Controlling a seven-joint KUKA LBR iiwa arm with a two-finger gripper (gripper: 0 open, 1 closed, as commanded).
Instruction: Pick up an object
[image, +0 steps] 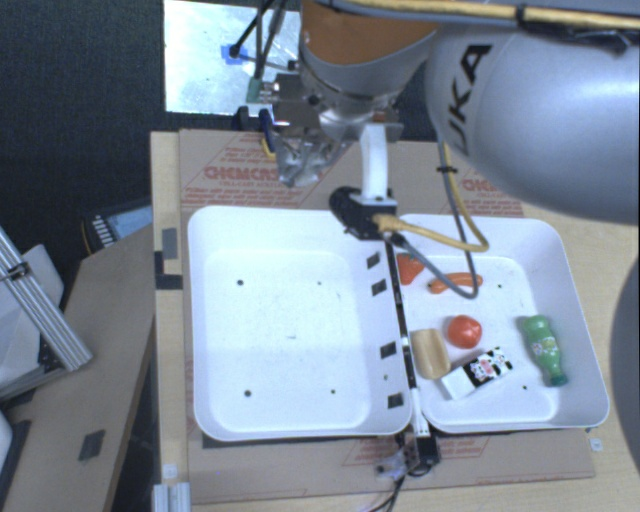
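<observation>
We are looking down on a cardboard-covered bench (165, 330) bearing two white bins. The gripper (300, 165) is hanging above the left bin's (280, 330) far edge, its state unclear to us. A green bottle (543, 350), red ball (463, 330) and cow-print box (478, 373) are lying in the right bin (575, 330).

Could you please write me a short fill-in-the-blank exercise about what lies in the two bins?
1. The bottle in the right bin is ____ in colour.
2. The red ball lies in the ____ bin.
3. The black-and-white carton lies between the tan block and the ____.
4. The gripper is above the bench, beyond the ____ bin's far edge.

Missing words: green; right; bottle; left
</observation>
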